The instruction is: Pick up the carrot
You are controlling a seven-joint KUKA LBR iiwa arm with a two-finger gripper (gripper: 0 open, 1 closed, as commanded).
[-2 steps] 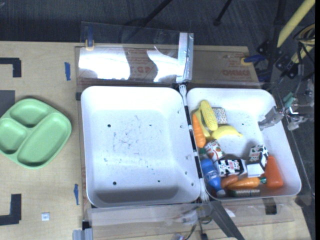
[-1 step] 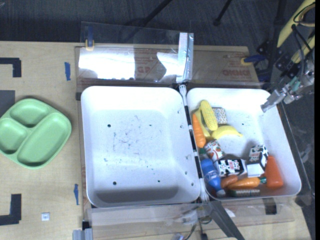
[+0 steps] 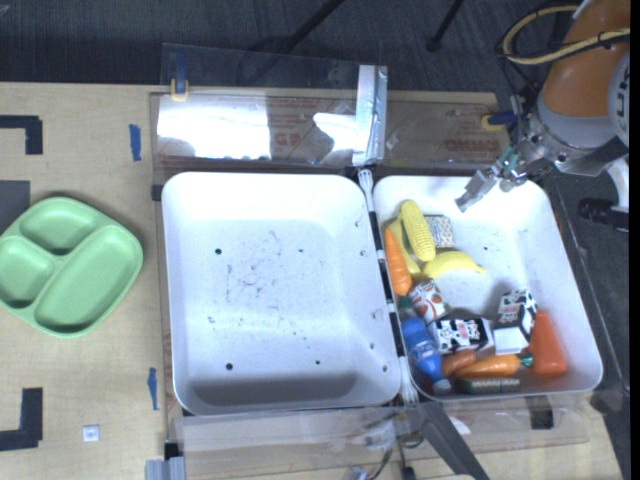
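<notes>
At the far left of the frame a green divided plate (image 3: 67, 265) lay on the wooden worktop (image 3: 80, 128), well apart from both bins. Next came the left bin (image 3: 200, 203), its white floor marked only by faint scribbles and a few dark dots. Behind it, toward the top of the frame, a sheet of clear plastic (image 3: 265, 118) shone with glare. The right bin (image 3: 575, 288) was crowded along its left wall and lower edge. The carrot (image 3: 397, 261), a long orange piece, lay lengthwise against that left wall in the middle of the frame, hemmed in by a corn cob (image 3: 416, 230) just beside it on the right and a yellow banana (image 3: 452, 264) below the cob. Further down sat a blue bottle (image 3: 420, 346), a black-and-white patterned carton (image 3: 458, 334) and two more orange pieces, one flat along the bottom edge (image 3: 488, 365), one upright at the lower right (image 3: 546, 346). Small printed packets were among them, their writing too small to read. The claw (image 3: 478, 190) hung over the bin's upper right corner, away from the carrot, grasping nothing; whether it was released or clenched I could not tell.
</notes>
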